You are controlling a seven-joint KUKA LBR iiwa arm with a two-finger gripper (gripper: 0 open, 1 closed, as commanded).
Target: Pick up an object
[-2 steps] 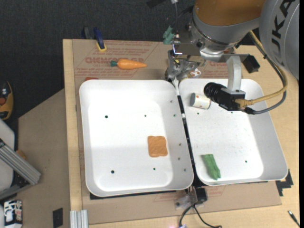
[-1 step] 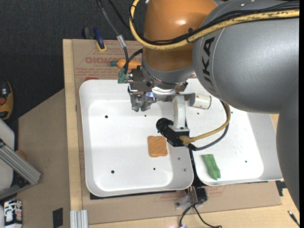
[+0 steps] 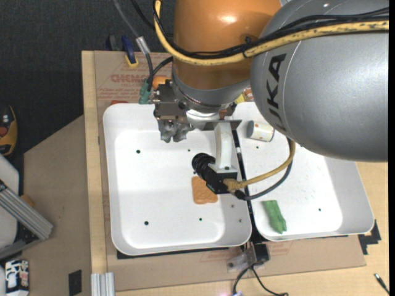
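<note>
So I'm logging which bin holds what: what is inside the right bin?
A green object lies near the right bin's front-left corner, and a small white cylinder sits near its back-left. The arm covers much of the back, so anything there is hidden.

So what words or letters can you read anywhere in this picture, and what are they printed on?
"KA": big black letters on the grey robot arm casing, cut off, so the word is incomplete.
"CHEM...": faded red print on the brown cardboard sheet under the shallow white bins; the rest is hidden or too faint to read.
A small black-and-white label at the bottom left corner is too small to read.
</note>
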